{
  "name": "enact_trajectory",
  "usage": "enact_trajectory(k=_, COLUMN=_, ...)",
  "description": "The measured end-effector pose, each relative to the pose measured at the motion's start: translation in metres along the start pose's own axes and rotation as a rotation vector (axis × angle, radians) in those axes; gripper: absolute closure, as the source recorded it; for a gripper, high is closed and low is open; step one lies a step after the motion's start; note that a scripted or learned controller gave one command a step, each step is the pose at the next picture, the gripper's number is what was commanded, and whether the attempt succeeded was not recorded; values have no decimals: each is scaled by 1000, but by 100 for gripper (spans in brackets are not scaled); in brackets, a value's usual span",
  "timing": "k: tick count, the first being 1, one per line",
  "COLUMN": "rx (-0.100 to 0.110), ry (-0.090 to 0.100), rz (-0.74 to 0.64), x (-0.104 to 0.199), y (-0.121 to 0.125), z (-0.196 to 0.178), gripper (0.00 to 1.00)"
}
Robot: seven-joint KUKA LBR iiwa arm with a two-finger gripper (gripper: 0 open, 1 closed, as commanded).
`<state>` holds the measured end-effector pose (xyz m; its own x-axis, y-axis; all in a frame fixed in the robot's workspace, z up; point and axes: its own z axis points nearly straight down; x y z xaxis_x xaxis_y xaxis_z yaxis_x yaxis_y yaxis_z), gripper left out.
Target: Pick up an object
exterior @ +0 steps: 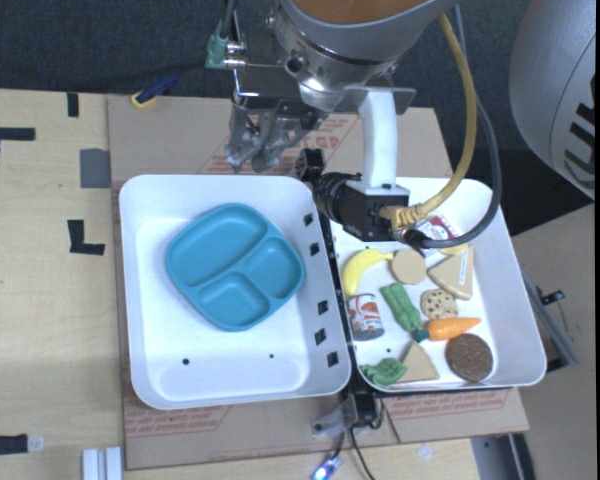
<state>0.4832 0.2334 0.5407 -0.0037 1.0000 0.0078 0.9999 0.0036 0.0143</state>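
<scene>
My gripper [263, 145] hangs over the cardboard just behind the back edge of the left bin [145, 268], with nothing seen in it. A blue divided plate [235, 266] lies in that bin. The right bin [510, 298] holds toy food: a yellow banana [365, 265], a small can [366, 316], a green pickle [402, 306], a chip cookie [438, 303], a carrot [452, 327], a brown round patty [469, 356], a tan wedge [417, 364] and a pale round biscuit [408, 267].
A green leafy piece [385, 372] lies at the right bin's front left corner. A light wedge slice [455, 276] sits beside the biscuit. The arm's wide body fills the top middle, above both bins' back edges. Cardboard [170, 138] lies under the bins.
</scene>
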Motion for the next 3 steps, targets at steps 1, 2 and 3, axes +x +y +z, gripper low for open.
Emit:
enact_trajectory(k=1, rx=23, ry=-13, rz=11, x=-82, y=-1, z=73, gripper=100)
enact_trajectory(k=2, rx=16, ry=-9, rz=5, x=-109, y=-1, z=66, gripper=100)
enact_trajectory(k=3, rx=15, ry=-6, rz=-10, x=6, y=-2, z=58, gripper=100)
